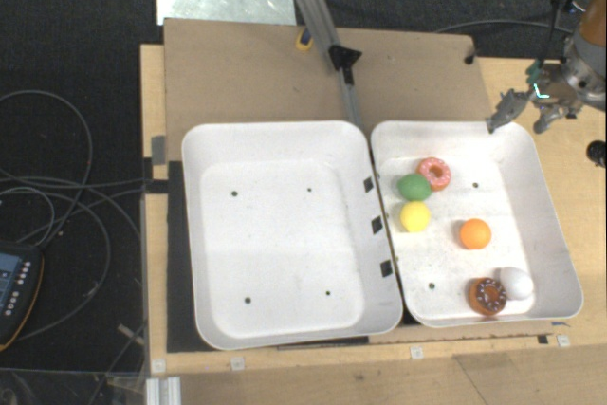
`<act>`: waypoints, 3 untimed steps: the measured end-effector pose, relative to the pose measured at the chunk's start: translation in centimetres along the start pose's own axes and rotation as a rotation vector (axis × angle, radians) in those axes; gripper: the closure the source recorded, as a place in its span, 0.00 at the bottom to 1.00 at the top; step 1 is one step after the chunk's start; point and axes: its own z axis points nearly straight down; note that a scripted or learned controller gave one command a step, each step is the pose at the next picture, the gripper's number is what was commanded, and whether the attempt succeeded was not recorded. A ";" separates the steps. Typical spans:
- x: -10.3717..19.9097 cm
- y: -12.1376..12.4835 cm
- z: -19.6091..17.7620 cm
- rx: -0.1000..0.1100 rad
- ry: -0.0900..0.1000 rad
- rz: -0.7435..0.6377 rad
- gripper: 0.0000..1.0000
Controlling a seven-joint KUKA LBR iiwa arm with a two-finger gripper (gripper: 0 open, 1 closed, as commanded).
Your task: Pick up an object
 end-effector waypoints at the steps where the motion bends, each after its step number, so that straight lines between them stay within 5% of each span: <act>1: 0.0 0.1 -0.3 -0.003 -0.002 -0.002 0.00; 3: 0.3 -0.3 8.8 0.000 -0.001 0.003 0.00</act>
